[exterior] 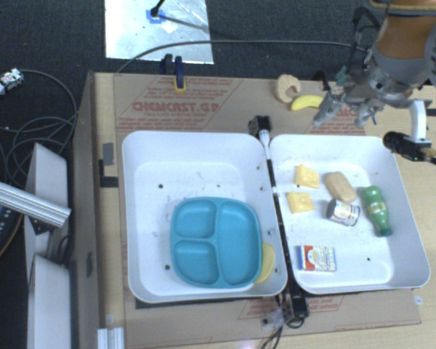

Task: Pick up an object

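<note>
Above the right bin's (403,195) far edge, gripper (346,113) hangs empty, fingers spread wide. Still approach phase; next: descend onto the green bottle (376,208) or can (343,212).

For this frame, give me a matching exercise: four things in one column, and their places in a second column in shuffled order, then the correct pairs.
Things:
1. blue divided tray
2. green bottle
3. banana
4. small printed box

Places:
A. on the bench beyond the bins, beside the end effector
B. right bin, near its front edge
C. left bin
D. right bin, along its right side

Pairs: 1-C, 2-D, 3-A, 4-B
</note>
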Motion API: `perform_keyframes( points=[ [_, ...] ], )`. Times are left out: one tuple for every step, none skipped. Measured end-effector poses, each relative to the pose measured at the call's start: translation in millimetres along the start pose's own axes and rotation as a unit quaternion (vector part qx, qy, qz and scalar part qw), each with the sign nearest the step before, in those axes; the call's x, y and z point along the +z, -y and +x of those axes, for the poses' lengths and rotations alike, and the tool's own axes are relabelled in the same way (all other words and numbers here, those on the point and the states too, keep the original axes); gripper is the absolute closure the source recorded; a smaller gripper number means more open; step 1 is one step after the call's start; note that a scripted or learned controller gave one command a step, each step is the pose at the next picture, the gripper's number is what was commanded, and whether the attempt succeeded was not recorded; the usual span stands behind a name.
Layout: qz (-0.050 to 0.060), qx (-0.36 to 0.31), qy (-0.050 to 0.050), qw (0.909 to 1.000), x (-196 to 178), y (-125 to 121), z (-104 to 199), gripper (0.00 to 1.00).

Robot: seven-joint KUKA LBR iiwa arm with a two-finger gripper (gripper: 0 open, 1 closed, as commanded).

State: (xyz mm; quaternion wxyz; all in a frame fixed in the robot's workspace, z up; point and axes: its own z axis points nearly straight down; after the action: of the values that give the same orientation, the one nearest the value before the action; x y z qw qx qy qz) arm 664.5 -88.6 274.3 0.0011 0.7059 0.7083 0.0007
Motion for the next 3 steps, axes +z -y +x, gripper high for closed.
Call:
perform_keyframes(
  points=[
    [0.004,0.002,0.000,1.0000,130.1,19.4,-35.6,0.00],
    [0.000,0.001,0.001,1.0000,83.2,57.2,-63.4,0.00],
    [0.000,0.000,-0.002,1.0000,189.2,66.6,-86.7,0.00]
  ],
)
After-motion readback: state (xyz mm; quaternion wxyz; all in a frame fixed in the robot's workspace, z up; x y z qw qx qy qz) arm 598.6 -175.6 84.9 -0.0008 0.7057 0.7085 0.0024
